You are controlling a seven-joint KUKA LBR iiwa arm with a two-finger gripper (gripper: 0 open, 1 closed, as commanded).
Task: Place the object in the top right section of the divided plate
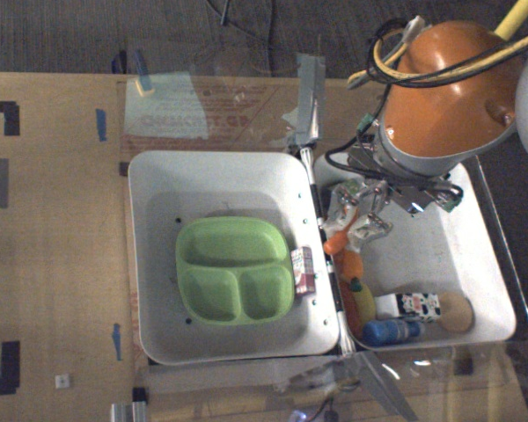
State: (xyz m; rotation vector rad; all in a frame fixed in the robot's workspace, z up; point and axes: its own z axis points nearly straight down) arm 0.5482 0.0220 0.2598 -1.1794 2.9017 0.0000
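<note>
The green divided plate lies in the left bin, with one long section at the back and two smaller ones at the front. My gripper hangs under the orange wrist, low over the left side of the right bin. Just below it and to its left, an orange object lies against the wall between the bins. I see nothing clearly held in the gripper. A small pink and white packet leans by the plate's right rim.
Along the right bin's front lie a yellow bottle, a blue bottle, a small cow-patterned carton and a tan ball. Cables hang around the wrist. A clear sheet lies behind the left bin.
</note>
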